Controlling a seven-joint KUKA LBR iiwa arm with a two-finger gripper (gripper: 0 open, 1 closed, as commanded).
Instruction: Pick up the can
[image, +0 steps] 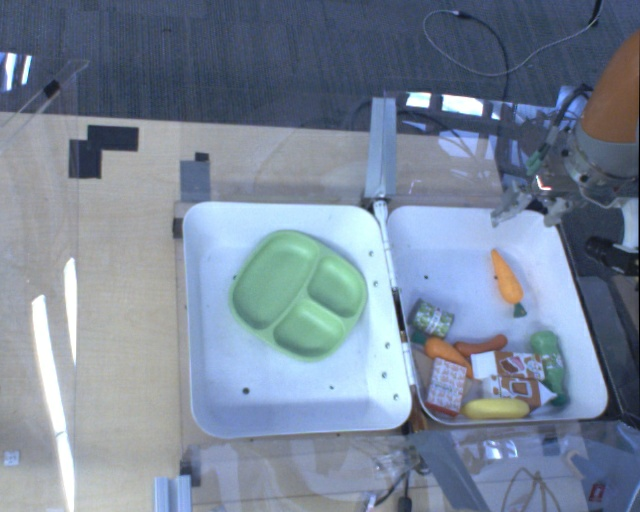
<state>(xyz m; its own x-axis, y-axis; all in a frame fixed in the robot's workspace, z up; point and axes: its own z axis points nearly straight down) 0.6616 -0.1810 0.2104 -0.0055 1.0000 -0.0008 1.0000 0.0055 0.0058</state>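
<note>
**Crowded corner is threatening the can pickup**

The bench (110, 300) is carrying two white bins side by side. The left bin (215, 380) is holding a green divided plate (298, 292), lying flat near its middle. The right bin (450, 240) is holding all the small items, and nearly all of them are crowding toward its 6 o'clock end.

The arm (612, 110) is reaching in from 3 o'clock, and its hand (525, 208) is hanging over the right bin's rim at about 1 o'clock. Its fingers appear spread, with nothing between them.

The can (433, 320), small with a green label, is lying on its side at roughly 8 o'clock in the right bin, close to the wall shared with the left bin, well apart from the hand.

The main risk is the wall: a finger coming down on the can's 9 o'clock side is likely to strike the bin's edge rather than slip beside the can. A can lying on its side is also likely to roll away if the fingers close across its curve off-centre.

A second risk is the neighbours. An orange carrot (446, 351) is lying just beside the can at 5 o'clock, with a red sausage (481, 345) and a printed carton (447, 387) near; a loose aim could pinch one of those instead. A second carrot (506, 279) is lying alone at 2 o'clock of the can, between it and the hand, so a low approach could nudge it.
</note>
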